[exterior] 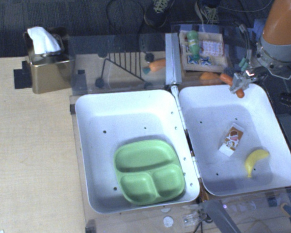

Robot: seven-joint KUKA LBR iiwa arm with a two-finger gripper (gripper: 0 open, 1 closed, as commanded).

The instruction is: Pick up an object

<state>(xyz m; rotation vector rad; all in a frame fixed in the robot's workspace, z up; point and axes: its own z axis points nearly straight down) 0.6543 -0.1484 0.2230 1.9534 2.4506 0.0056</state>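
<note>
My gripper (240, 82) hangs over the back right corner of the right bin (206, 112), below the arm's orange band. A small orange-red piece (240, 93) sits right under its tip, at the bin's rim; whether it is gripped is unclear. A yellow banana (255, 160) lies near the bin's front right. A small white and brown packet (231, 139) lies just left of and behind the banana. Both are well in front of the gripper. In the left bin (99, 118) rests a green divided tray (149, 170).
Behind the bins lie a picture card or box (202, 49), orange items (209, 75) (156, 64) and cables. A tan box with white tissue (47, 61) stands at the back left. The metal divider (183, 130) separates the two bins.
</note>
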